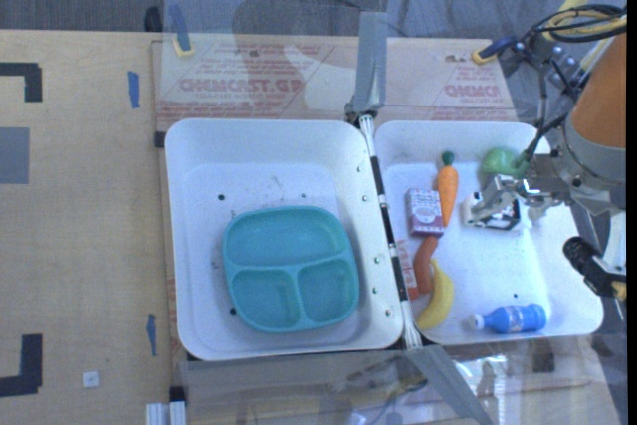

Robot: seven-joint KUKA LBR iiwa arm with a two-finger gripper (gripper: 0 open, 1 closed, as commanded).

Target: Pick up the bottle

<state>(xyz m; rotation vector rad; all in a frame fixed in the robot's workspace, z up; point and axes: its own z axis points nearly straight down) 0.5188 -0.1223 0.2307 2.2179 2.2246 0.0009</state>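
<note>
Bottle [511,318]: blue plastic, lying flat at right bin's [557,136] near edge, well apart from gripper [495,207] | Handling: judged light, stiff, slippery, prone to roll; grip mid-body across its width | Fingers: state cannot be told | Banana [437,301] nearby.

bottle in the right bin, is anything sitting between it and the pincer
Nothing visible does. The bottle lies on its side near the front edge of the right bin, and the pincer hovers farther back. Bare white floor lies between them. The carrot and banana sit off to the left.
</note>
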